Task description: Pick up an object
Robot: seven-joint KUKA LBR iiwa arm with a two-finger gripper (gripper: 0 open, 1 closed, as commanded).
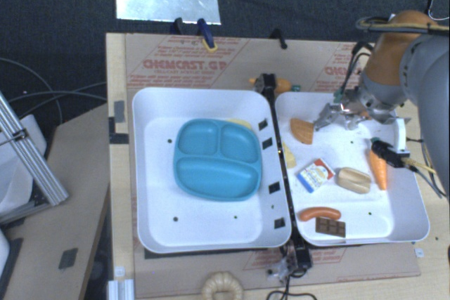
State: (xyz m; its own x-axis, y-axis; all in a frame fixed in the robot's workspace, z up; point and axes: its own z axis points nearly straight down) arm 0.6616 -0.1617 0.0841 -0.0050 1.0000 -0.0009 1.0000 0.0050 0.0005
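Note:
My gripper hovers over the back of the right bin, open with nothing between its fingers. Its left finger ends just right of an orange wedge. In front of it lie a small white, blue and red box, a tan bread roll and an orange carrot. A sausage and a brown chocolate bar lie near the bin's front edge.
The left bin holds a blue divided plate with a pale yellow piece behind it. A black-clipped divider separates the bins. A blue clamp stands at the back edge of the cardboard base.

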